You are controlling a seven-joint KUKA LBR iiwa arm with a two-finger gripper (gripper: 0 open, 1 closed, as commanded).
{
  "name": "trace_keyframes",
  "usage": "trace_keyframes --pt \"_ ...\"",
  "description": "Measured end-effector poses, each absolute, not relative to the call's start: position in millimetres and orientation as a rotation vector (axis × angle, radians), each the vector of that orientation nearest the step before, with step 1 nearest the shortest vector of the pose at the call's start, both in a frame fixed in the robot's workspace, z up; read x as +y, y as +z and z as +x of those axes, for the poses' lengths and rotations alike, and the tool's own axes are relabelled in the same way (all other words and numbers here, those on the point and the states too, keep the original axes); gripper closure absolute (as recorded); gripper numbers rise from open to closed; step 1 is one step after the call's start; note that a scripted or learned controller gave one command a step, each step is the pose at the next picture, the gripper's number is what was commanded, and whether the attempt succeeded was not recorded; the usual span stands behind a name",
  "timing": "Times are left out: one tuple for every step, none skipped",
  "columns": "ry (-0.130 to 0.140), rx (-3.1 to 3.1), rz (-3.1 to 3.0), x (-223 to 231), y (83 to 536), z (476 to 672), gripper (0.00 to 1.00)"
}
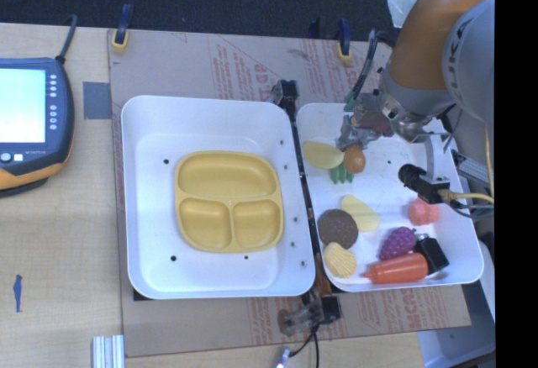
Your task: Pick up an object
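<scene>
From my remote screen, the light wooden table (59, 274) carried a brown cardboard sheet (218, 64), and on that sat two shallow white plastic bins side by side. The left bin (147, 190) held a yellow three-compartment plastic tray (229, 200), lying flat near its middle. The right bin (458, 265) held the toy food. The grey arm with its orange band (433, 30) reached in from the right, over the right bin's far end. Its pincer (353, 142) pointed down at a small orange-brown egg-shaped toy (356, 160), which sat right at the fingertips beside a pale yellow flat piece (322, 155) and a bit of green (340, 175); I could not tell whether the pincer was open or closed, nor whether it gripped the toy. Nearer the front lay a dark brown round patty (338, 228), a purple grape bunch (398, 242), an orange-red carrot-like toy (397, 270), a yellow ridged piece (340, 260) and a small pink toy (423, 211). A handheld control pendant (29, 118) rested at the table's left edge.
</scene>
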State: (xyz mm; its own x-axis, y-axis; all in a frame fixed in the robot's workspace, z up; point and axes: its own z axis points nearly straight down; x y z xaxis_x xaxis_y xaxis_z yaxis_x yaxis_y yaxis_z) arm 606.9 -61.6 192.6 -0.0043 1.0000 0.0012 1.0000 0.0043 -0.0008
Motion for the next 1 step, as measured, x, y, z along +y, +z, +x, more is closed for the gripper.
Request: trace_keyframes --pt "0.003 -2.223 -2.214 -12.8 219.9 586.9 1.0"
